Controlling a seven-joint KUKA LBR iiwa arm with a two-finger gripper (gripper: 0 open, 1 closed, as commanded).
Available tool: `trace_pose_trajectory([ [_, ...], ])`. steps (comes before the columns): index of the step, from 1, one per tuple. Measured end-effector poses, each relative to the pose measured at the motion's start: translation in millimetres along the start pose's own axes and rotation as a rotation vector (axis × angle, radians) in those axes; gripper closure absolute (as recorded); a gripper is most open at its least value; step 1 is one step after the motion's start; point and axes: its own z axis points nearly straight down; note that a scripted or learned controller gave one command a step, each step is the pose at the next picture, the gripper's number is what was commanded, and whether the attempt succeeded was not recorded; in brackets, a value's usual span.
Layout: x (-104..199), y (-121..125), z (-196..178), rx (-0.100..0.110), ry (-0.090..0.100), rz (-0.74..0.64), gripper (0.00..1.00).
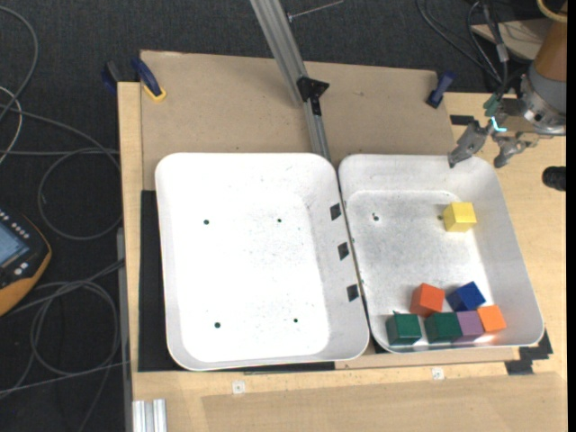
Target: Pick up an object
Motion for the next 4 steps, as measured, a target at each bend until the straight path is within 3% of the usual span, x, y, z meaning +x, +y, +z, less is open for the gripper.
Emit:
trace_pose_trajectory([
  [1, 0.3, 1.0, -4.0, -0.005, -0.003, -0.002, 0.00],
  [3, 3.9, 7.1, 109.8, 0.000, -0.001, -0.002, 0.00],
  [4, 3.4, 9.8, 93.4, -0.010, -0.005, -0.003, 1.00],
])
